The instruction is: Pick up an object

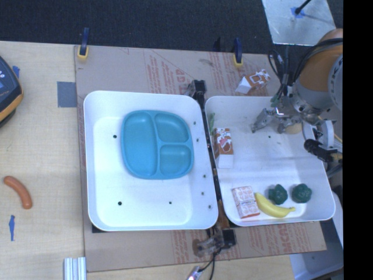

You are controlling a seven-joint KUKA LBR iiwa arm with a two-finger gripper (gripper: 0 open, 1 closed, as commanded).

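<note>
The right white bin (309,156) holds a brown snack packet (223,140) by its left wall. Along its front lie a red and white packet (243,202), a yellow banana (274,207) and two dark green lumps (278,194) (301,193). My gripper (269,124) hangs over the back part of this bin, its fingers spread with nothing between them. It is well behind the banana and to the right of the brown packet. The arm's grey wrist and orange band come in from the right.
The left white bin (99,156) holds a blue divided plate (157,143). A small packet (254,81) lies on the cardboard behind the right bin. A sausage (18,191) rests on the bench at far left, and a dark device (7,89) sits at the left edge.
</note>
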